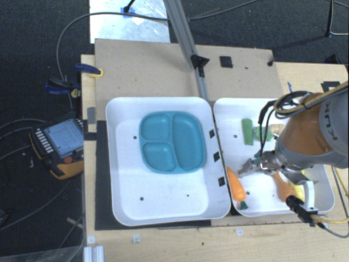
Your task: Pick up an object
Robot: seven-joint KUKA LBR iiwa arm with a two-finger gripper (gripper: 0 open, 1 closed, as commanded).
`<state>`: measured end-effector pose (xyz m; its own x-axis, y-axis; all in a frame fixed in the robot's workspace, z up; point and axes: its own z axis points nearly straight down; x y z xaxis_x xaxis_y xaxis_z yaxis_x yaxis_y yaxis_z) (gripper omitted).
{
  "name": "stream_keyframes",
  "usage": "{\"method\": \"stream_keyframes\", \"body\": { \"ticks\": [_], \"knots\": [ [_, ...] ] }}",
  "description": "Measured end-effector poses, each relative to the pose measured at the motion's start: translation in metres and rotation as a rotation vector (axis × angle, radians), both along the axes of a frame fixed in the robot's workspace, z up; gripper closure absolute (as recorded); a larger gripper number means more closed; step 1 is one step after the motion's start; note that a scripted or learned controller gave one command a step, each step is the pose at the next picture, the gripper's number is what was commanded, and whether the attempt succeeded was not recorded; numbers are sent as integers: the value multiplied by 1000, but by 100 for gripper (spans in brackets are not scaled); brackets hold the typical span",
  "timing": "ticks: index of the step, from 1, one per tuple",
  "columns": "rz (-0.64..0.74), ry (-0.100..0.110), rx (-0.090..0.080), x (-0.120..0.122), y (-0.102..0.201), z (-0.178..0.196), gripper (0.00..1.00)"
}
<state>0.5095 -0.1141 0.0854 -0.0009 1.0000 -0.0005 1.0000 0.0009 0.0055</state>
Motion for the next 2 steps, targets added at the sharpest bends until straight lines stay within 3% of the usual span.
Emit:
{"method": "stream_keyframes", "body": {
  "ticks": [1, 2],
  "knots": [
    [0, -8, -2, 3, 0, 14, 100],
    [3, -1, -1, -2, 1, 75, 100]
  ]
}}
